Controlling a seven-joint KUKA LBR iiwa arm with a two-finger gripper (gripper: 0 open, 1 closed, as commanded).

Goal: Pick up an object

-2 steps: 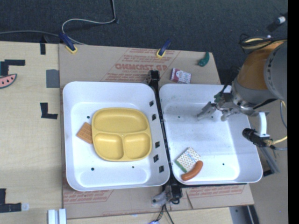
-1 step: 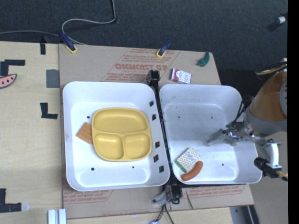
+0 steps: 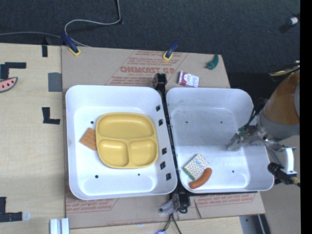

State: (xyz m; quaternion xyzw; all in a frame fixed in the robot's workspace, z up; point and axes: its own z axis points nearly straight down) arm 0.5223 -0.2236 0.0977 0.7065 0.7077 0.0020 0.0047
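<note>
Honestly, I can't tell my gripper jaws' state; descending here in the right bin risks missing the sausage nearer me.

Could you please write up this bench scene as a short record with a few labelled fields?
left bin: yellow divided plate, with a tan cracker-like piece tucked at its left edge
right bin: patterned square packet and toy hot dog, both near the front wall, touching
gripper: low over the right bin's right side, apart from the packet and hot dog
bench behind the bins: small red-and-white packet
</note>
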